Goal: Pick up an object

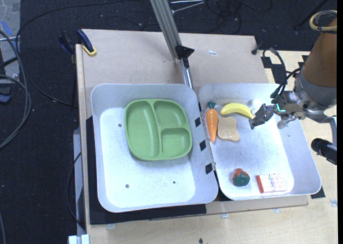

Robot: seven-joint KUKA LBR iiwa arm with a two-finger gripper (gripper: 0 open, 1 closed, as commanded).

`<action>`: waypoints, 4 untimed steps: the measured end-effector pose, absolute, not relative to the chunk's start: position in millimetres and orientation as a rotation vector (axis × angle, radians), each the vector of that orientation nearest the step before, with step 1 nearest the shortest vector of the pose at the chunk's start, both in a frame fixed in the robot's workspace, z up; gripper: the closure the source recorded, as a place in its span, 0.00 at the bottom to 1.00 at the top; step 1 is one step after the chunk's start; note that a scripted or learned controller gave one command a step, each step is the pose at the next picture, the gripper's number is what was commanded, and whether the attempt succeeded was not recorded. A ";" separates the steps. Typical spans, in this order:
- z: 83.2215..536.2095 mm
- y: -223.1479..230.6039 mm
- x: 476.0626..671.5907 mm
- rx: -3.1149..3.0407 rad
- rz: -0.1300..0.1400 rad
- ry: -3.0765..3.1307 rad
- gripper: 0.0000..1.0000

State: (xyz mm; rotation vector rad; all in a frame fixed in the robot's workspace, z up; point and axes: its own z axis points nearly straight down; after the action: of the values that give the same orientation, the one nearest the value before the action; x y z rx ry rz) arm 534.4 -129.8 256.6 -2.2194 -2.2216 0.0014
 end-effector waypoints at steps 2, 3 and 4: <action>206.6 -137.2 527.6 -2.220 0.006 -2.217 0.00; 161.0 -134.8 520.5 -2.219 0.005 -2.217 0.00; 97.2 -136.8 518.1 -2.220 0.004 -2.217 0.00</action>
State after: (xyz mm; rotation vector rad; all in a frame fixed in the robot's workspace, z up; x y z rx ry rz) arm 518.1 -136.8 97.2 -2.2199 -2.2166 0.0042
